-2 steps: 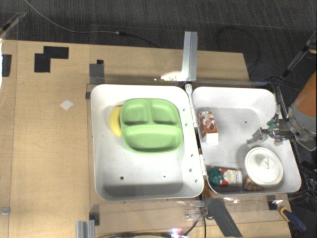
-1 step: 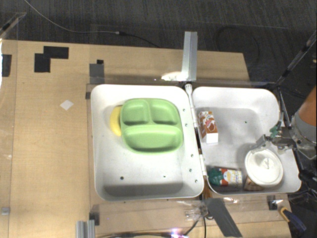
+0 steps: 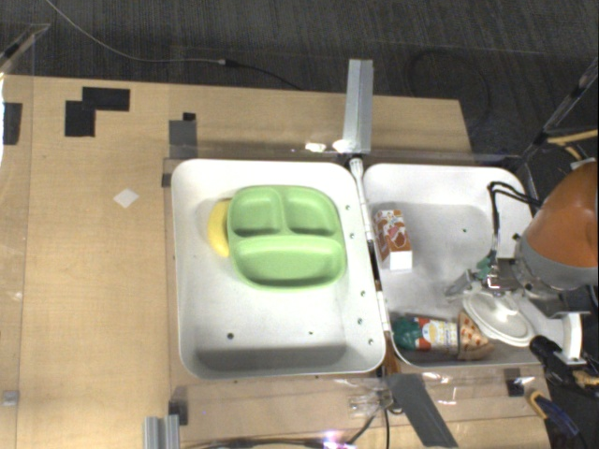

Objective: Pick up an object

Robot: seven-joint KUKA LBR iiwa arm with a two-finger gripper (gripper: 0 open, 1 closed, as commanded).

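Note:
In the right bin [image 3: 440, 190] my gripper [image 3: 484, 285] hangs low at the right side, under the grey wrist and orange band [image 3: 571, 224]. It sits just above a white round dish [image 3: 503, 324] near the bin's front right corner. A colourful packet [image 3: 432, 334] lies along the front wall, left of the dish and touching it. A small brown and white carton [image 3: 393, 238] lies near the bin's left wall, well clear of the gripper. I see nothing held in the gripper.
The left bin [image 3: 271, 330] holds a green divided plate [image 3: 284, 235] with a yellow object [image 3: 217, 229] poking out from under its left edge. A metal post [image 3: 358, 106] stands behind the bins. Cables run at the right by the arm.

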